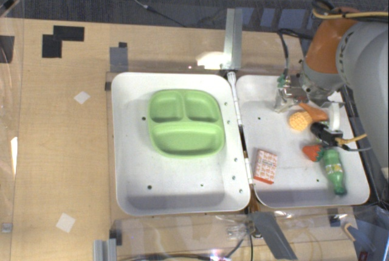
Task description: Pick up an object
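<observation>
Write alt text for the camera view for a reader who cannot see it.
The gripper hangs low over the right bin, beside a yellow corn toy. That bin also holds a green bottle and a small red-patterned box; the left bin holds a green divided plate.

Green plate (185,122), white bins (130,150).

The wooden bench (73,150) holds two white bins. The left bin (130,180) sits right beside the right bin (267,193), touching it. Black tape shapes (61,39) are stuck on the bench, up and left of the left bin.
</observation>
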### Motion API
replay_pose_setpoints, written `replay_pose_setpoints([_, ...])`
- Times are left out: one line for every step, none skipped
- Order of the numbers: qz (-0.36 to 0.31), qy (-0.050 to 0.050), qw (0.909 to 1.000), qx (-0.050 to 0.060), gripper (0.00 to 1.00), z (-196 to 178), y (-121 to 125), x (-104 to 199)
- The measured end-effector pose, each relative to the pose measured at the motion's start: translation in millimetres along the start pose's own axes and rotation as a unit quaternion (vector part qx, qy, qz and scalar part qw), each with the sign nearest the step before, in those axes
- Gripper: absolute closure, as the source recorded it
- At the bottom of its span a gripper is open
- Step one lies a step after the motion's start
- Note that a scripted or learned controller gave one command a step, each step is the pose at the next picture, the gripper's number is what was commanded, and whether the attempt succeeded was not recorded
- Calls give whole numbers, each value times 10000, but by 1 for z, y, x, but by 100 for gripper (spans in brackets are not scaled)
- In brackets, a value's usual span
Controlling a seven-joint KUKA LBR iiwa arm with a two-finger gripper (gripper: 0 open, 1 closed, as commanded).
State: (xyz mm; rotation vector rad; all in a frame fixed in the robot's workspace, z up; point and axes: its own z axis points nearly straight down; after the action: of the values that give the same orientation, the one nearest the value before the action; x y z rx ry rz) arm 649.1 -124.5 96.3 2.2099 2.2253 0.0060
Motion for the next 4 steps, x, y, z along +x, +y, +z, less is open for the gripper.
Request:
replay_pose_setpoints([-1,-1,10000,3,0,0,0,0])
replay_pose_setpoints([1,-3,10000,-2,0,9,22,-36])
replay_pose_setpoints([-47,56,10000,-12,0,8,-26,-71])
replay_pose_setpoints([-63,12,10000,-60,100,-5,-23,-73])
